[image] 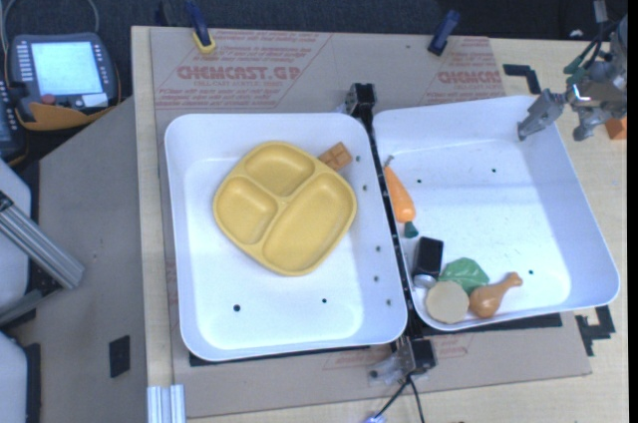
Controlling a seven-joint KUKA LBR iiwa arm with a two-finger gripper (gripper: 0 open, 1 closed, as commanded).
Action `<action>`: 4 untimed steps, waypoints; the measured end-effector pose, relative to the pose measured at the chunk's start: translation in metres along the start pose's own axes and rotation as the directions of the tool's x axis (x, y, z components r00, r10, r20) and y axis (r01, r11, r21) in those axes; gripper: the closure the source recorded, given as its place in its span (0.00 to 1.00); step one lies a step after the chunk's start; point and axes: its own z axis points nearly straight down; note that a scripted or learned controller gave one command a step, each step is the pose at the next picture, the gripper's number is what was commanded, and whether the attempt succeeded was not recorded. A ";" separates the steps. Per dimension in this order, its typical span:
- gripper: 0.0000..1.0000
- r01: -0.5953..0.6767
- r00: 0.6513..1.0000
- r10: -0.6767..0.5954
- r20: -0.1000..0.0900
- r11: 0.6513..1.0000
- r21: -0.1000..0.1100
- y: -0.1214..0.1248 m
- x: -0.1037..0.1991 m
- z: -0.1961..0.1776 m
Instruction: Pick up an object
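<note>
Gripper (554,112) hangs over the far right rim of the right bin (528,211), fingers spread and nothing between them. Nearest loose pick is the toy carrot (399,196), lying against the bin's left wall, well apart from the claw. It looks light, stiff and smooth, so I would pinch it across its orange middle, where it is thickest.

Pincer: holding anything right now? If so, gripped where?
Nothing is held. The pincer hangs over the far right corner of the right bin, with no object between its fingers; the toys lie at the bin's near left.
</note>
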 end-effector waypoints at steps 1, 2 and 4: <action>0.00 0.003 1.000 -0.003 0.003 1.000 -0.013 0.002 0.001 -0.008; 0.00 0.004 1.000 -0.004 0.002 1.000 -0.007 0.011 0.001 0.052; 0.00 0.004 1.000 -0.004 0.001 1.000 -0.008 0.018 0.002 0.155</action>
